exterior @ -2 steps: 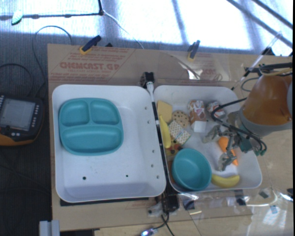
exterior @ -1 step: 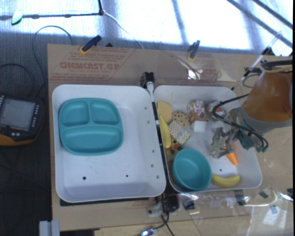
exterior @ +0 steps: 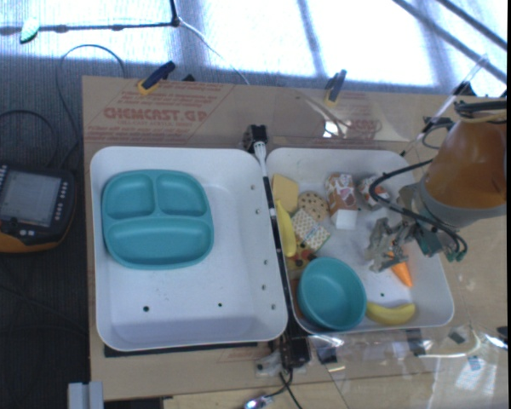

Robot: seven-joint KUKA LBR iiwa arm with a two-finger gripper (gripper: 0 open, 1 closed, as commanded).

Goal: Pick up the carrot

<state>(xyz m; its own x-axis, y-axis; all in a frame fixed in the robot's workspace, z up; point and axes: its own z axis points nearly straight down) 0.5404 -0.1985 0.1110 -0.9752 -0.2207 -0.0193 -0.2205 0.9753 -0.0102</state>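
Note:
The carrot (exterior: 401, 273) is a small orange wedge lying on the floor of the right bin (exterior: 434, 301), near its right side. My gripper (exterior: 388, 247) is down inside that bin, directly over the carrot's upper end, which its metal parts hide. The grey arm with its orange band (exterior: 464, 164) reaches in from the right. I cannot make out whether the carrot is gripped or just lies under the gripper.
In the right bin a teal bowl (exterior: 332, 292) and a banana (exterior: 390, 313) lie close to the carrot. Behind them are a white cube (exterior: 347, 220), crackers (exterior: 311, 228), a cheese wedge (exterior: 284, 192) and a pastry (exterior: 341, 190). The left bin (exterior: 187, 305) holds a teal divided plate (exterior: 157, 216).

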